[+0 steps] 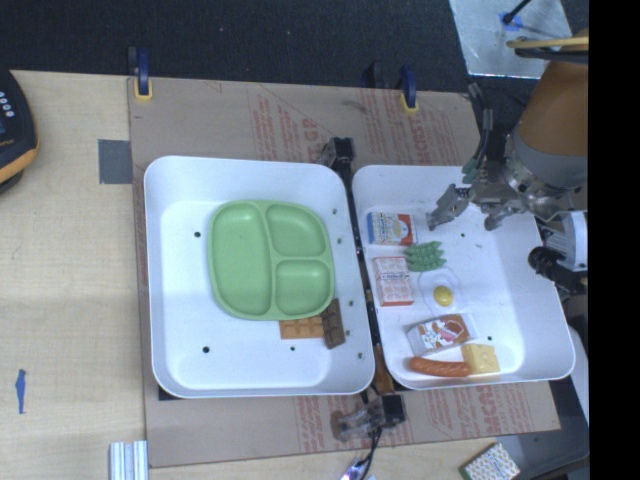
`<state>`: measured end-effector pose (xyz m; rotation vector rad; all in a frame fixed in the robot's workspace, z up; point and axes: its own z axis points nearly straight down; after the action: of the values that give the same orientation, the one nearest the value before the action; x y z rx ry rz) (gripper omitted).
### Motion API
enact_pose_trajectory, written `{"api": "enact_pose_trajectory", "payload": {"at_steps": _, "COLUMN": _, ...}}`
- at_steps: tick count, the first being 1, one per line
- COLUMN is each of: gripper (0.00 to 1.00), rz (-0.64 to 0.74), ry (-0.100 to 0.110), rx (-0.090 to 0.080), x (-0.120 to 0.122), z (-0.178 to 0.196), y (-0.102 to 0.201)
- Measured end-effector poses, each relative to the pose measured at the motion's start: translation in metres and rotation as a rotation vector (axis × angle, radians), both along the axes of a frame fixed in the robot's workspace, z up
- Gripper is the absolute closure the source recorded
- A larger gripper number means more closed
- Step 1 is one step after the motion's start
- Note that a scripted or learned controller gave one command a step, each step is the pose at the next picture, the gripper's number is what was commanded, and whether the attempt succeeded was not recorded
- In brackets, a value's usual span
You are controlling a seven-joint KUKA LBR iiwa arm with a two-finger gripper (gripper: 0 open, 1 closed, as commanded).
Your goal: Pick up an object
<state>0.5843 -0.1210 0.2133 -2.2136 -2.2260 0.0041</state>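
Green leafy toy vegetable lies in the right shallow white bin, just below and left of the pincer, whose two fingers hang spread apart above the bin floor, gripping nothing.

Bright, even overhead light washes the two shallow white plastic bins almost to glare, flattening their walls and rims. The pale green divided plate casts only a soft, short shadow, while the dark floor at the top stays dim. The picture is slightly soft and grainy, and small print on the packets is unreadable.
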Motion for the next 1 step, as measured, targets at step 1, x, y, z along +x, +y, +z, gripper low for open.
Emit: {"api": "enact_pose_trajectory", "payload": {"at_steps": 1, "gripper": 0.00, "rz": -0.002, "ry": -0.003, "rx": 0.001, "x": -0.0103, "z": -0.1241, "y": 0.0030}}
